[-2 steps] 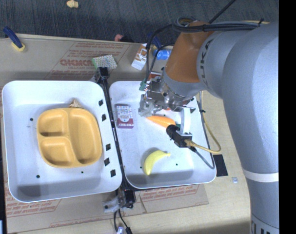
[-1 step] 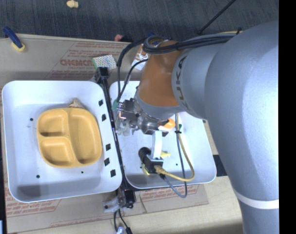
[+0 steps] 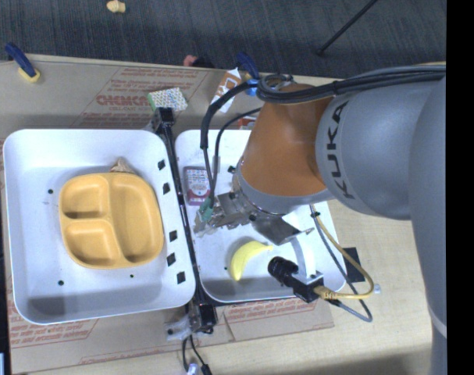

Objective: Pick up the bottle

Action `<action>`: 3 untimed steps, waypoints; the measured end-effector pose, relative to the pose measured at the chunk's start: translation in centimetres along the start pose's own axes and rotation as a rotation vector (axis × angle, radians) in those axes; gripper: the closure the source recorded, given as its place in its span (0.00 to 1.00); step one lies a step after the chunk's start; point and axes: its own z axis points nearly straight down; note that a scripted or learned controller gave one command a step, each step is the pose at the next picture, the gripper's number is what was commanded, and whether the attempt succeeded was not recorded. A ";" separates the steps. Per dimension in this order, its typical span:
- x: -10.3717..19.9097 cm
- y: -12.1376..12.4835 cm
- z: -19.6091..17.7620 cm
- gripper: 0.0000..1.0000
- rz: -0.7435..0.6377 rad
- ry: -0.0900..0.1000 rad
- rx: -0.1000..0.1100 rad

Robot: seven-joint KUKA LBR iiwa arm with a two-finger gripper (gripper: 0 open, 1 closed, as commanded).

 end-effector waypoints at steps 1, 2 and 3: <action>-2.1 -0.4 -1.2 1.00 -0.007 -0.002 -0.004; 0.5 0.1 3.8 1.00 -0.103 -0.001 -0.001; -12.3 -2.8 0.6 1.00 -0.230 -0.003 -0.003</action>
